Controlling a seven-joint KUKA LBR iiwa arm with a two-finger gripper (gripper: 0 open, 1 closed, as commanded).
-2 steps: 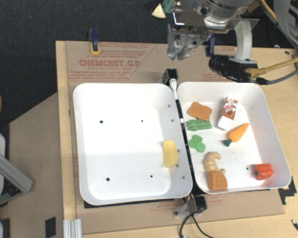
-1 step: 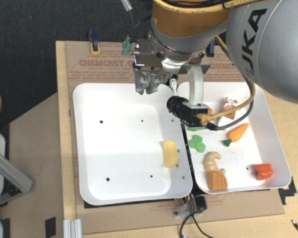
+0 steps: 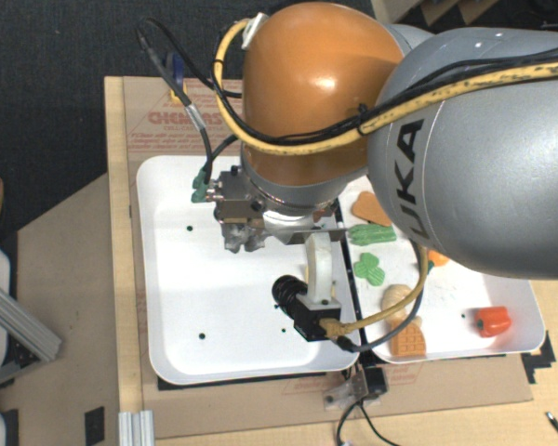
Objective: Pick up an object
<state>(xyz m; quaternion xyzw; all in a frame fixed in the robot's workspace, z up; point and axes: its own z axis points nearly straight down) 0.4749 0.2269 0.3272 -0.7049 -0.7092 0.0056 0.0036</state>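
I am watching the gripper (image 3: 244, 233) hanging low over the left bin (image 3: 172, 282), close to that bin's far edge. From this slanted view I cannot tell whether it is open or closed, because the bulk of the arm (image 3: 484, 147) is covering most of the wrist. I am seeing nothing held in it, and the stretch of bin floor around it is showing plain white.

The things worth picking are all lying in the right bin (image 3: 532, 334), well apart from the gripper. An orange flat piece (image 3: 370, 210) is sitting near the far edge with a green strip (image 3: 373, 234) just beside it. A green clover-shaped piece (image 3: 369, 269) comes next, then a tan rounded piece (image 3: 397, 297) and a waffle-patterned orange piece (image 3: 410, 343) toward the near rim. A red-orange block (image 3: 492, 320) is lying off by itself.

I am judging this to be the approach step — no grasp is showing, and the task is looking barely begun. The next move is calling for a shift across the wall between the bins and a descent over one chosen piece. I am favouring the red-orange block — it is standing clear of its neighbours, while the green and orange pieces are crowding together near the divide.
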